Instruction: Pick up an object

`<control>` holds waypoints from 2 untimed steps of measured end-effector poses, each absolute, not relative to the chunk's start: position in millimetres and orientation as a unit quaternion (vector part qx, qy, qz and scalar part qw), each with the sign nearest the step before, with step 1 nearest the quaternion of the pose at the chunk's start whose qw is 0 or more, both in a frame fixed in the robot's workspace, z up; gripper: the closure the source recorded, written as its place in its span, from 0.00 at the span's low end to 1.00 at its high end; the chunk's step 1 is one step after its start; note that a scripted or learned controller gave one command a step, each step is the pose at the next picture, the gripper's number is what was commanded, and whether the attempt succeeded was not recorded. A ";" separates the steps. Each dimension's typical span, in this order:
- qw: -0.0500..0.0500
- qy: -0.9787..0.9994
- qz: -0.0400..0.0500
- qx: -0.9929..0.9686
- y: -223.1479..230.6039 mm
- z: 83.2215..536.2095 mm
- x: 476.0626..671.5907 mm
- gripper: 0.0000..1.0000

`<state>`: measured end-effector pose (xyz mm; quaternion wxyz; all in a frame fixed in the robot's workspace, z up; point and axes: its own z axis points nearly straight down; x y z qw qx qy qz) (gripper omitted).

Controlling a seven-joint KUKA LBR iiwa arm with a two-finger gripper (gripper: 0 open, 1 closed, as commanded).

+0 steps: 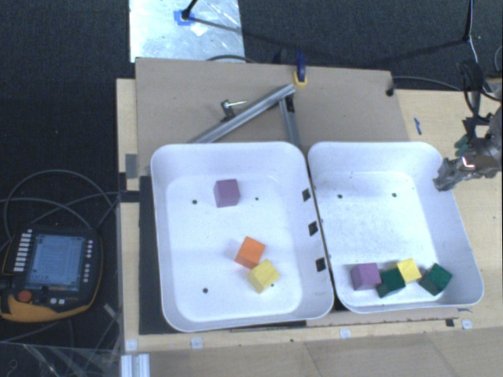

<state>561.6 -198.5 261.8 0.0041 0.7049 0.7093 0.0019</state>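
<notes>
The left bin (169, 210) holds a purple cube (226, 192) near its back, an orange cube (250, 251) in the middle and a yellow cube (264, 275) just in front of it. Along the right bin's (377, 163) front wall lie a purple cube (365, 275), a dark green cube (390, 281), a yellow cube (409, 269) and another green cube (435, 278). My gripper (448, 179) hangs at the right bin's right rim, far from all the cubes, with nothing visible in it.
A grey metal bar (244, 115) lies slanted on the brown board behind the bins. A teach pendant (51, 269) with cables sits on the floor to the left. Black clips (313, 228) join the two bins.
</notes>
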 end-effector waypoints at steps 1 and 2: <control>0.003 0.709 0.001 0.705 -198.7 282.8 562.9 1.00; 0.000 0.711 0.001 0.703 -138.0 269.3 572.6 1.00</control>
